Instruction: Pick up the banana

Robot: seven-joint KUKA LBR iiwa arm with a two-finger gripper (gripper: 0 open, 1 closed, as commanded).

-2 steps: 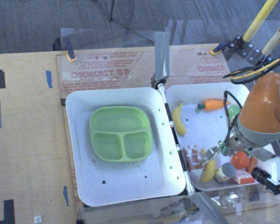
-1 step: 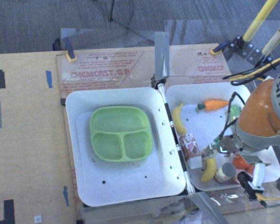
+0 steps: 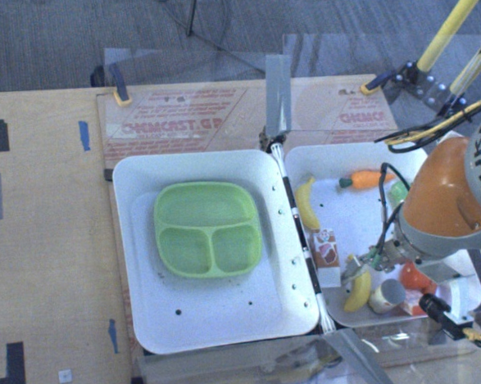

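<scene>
Two yellow bananas lie in the right bin point(image 3: 337, 165). One banana point(image 3: 307, 205) rests along the bin's left wall, pointing front to back. The second banana point(image 3: 359, 290) lies near the front edge, tilted. My gripper point(image 3: 365, 263) hangs low over the upper end of this second banana, reaching in from the right under the orange-banded wrist point(image 3: 442, 202). Whether it touches the banana is not clear from this view.
The right bin also holds a carrot point(image 3: 364, 179) at the back, a small carton point(image 3: 326, 247), a can point(image 3: 387, 296) beside the front banana, and a red item point(image 3: 416, 278). A green divided plate point(image 3: 207, 229) sits in the left bin point(image 3: 138, 260).
</scene>
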